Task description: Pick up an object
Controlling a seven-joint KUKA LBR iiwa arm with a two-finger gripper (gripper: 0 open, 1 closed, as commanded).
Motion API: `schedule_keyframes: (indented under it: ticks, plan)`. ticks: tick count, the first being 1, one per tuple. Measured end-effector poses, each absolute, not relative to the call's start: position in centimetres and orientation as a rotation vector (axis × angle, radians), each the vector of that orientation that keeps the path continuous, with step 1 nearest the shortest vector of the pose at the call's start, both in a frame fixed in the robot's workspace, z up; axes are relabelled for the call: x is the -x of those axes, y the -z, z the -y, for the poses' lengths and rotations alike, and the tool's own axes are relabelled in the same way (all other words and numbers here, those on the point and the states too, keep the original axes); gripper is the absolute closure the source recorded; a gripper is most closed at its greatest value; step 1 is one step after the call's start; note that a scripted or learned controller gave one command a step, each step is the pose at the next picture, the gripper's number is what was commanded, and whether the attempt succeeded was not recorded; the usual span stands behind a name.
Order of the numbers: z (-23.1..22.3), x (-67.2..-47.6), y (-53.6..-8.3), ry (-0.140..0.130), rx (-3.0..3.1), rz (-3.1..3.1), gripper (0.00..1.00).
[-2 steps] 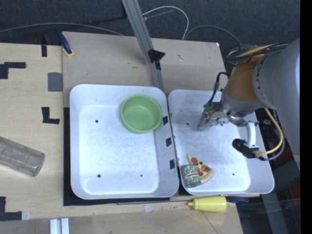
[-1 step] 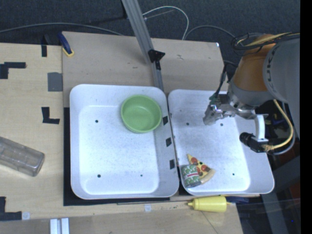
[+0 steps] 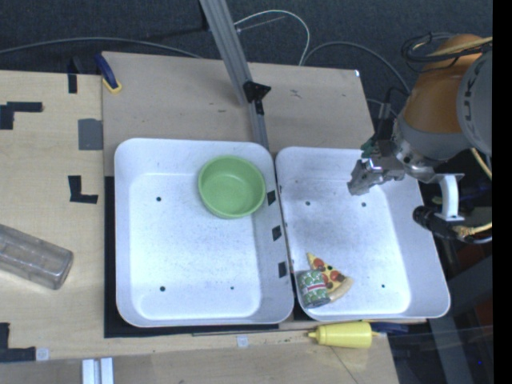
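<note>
gripper (image 3: 362, 181): over right bin (image 3: 416, 294), far end; fingers' state cannot tell
target: pizza toy (image 3: 324, 281), near corner
advice: centre above it, descend straight, avoid wall

My arm (image 3: 448, 110) showed a fat orange band, glossy and rounded, sitting above a grey wrist housing. My end effector (image 3: 362, 179) was a small grey metal block, blurred at its tip, with a speck of green on its upper side. Black cables looped over the orange section and trailed down my flank. A white bracket and dark fittings hung off my lower side, with a thin yellow wire beside them.
</note>
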State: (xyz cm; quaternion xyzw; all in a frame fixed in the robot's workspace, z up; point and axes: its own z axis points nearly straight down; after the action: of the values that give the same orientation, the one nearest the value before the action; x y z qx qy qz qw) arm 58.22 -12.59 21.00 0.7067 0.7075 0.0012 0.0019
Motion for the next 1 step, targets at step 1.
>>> schedule_keyframes:
  ticks: [1]
  plan:
    - [11.59, -58.46, -25.91, -0.004, -2.216, -2.222, 1.0]
